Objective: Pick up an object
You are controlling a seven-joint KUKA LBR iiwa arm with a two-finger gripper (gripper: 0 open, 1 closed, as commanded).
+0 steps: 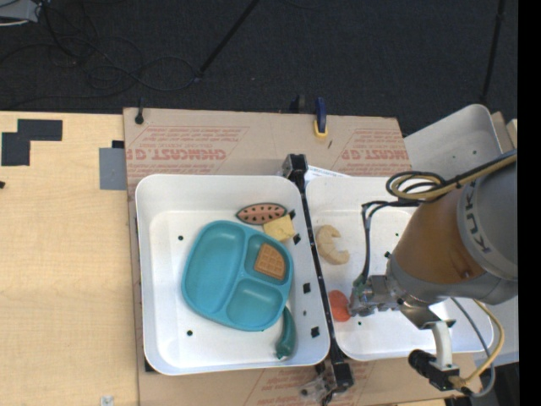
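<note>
A small red-orange object (340, 305) lies at the left edge of the right bin (397, 349). My gripper (365, 299) is low in that bin, just to the right of this object and very close to it. A beige, curved pastry-like piece (331, 245) lies further back in the same bin. In the left bin (161, 227) a teal divided plate (224, 282) carries a brown waffle (270, 261). A yellow wedge (280, 227) and a brown oval piece (262, 212) sit behind the plate.
A dark teal, elongated item (286, 335) lies at the front right of the left bin. The black divider (308, 260) runs between the bins. My arm's bulky grey and orange body (452, 252) covers the right half of the right bin.
</note>
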